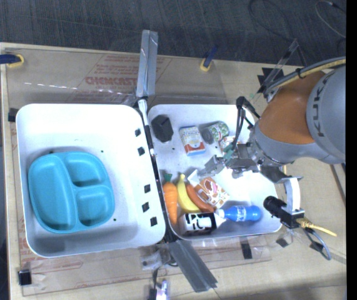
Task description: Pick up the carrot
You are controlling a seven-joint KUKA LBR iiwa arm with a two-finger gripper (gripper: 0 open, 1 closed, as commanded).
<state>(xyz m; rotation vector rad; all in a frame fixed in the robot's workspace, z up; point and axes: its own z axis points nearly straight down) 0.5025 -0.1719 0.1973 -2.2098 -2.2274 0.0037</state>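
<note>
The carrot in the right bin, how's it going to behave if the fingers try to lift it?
The carrot looks stiff, so it probably won't bend. Its rounded, tapered body may slip or roll. It lies wedged between the bin wall and the banana, so there is likely little room around it, and the banana may shift.

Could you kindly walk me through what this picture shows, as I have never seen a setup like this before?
One fixed camera looks down at a slant on a workbench. The grey machine with the orange band is a robot arm reaching in from the right; its gripper, a two-finger claw, hangs over the right bin. The left bin holds a blue divided tray. The right bin holds small groceries: the carrot it is meant to pick up lies by the left wall, next to a banana, with a blue bottle and a small carton nearby. I cannot see anything held between its fingers.
</note>
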